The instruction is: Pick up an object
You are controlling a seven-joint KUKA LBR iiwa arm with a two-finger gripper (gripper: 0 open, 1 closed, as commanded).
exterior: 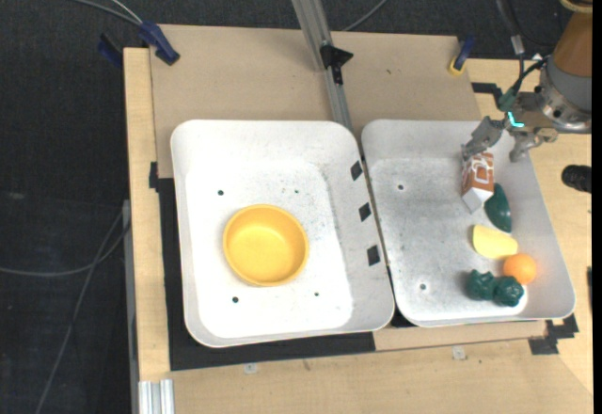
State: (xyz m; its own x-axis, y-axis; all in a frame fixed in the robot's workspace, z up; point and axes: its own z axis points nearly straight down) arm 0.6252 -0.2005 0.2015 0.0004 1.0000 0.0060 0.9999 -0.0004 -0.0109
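Observation:
My gripper (500, 139) hangs over the far right corner of the right bin (423, 243), its two fingers spread open with nothing between them. Just below its left finger (481, 135) lies a small orange and white carton (478, 179). Down the bin's right side follow a dark green piece (499, 208), a yellow piece (493, 241), an orange ball (519, 268) and a green lumpy toy (495, 288). A yellow bowl (265, 244) sits in the left bin (198, 167).
A metal post (310, 7) slants up from the back edge between the bins. Black clips (365, 212) line the seam between the two bins. Blue and yellow clamps (162, 45) hold the board's back corners. Cables trail over the dark floor behind.

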